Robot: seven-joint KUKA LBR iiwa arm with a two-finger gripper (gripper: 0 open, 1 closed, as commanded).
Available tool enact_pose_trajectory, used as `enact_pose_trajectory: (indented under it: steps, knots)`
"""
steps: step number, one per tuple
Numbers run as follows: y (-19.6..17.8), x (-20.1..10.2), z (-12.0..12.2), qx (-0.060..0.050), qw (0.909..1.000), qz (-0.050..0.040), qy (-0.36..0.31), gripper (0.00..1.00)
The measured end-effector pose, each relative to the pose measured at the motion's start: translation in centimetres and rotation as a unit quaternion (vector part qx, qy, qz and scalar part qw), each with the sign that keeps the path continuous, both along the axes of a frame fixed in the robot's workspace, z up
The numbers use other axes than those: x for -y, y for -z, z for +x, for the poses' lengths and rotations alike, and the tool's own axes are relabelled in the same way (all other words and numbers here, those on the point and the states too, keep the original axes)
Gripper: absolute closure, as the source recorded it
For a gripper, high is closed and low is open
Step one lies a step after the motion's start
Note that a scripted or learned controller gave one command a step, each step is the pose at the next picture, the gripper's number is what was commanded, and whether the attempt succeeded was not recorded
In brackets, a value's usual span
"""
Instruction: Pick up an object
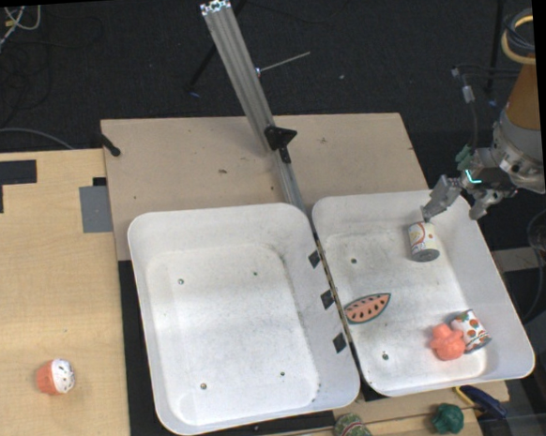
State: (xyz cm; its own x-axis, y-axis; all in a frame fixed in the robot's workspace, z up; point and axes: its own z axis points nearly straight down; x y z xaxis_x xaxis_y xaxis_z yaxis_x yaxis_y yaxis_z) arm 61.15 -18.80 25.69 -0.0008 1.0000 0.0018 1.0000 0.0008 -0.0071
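Small white cylindrical can with red label (423,241) upright at far side of right white plastic bin (508,335), nothing gripping it. Two-finger gripper (460,199) just above and right of can, fingers spread wide, holding nothing. Watermelon-slice toy (367,307) at bin's left; orange lumpy toy (446,342) near right corner.

I see an orange ball (55,377) lying on the wooden surface (42,277), well left of the bins. A metal rail (249,92) slants across the board behind. A green lump (448,419) sits at the front edge.
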Motion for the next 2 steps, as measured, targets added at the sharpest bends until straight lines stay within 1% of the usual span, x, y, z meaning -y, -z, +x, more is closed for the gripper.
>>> enact_pose_trajectory:
  steps: [1, 2]
  knots:
    - [-0.3, 0.0, 0.1, 0.002, 1.0000, -0.0008, -0.001, 0.00]
    - [6.2, -0.4, -0.2, -0.001, 1.0000, 0.0003, 0.000, 0.00]
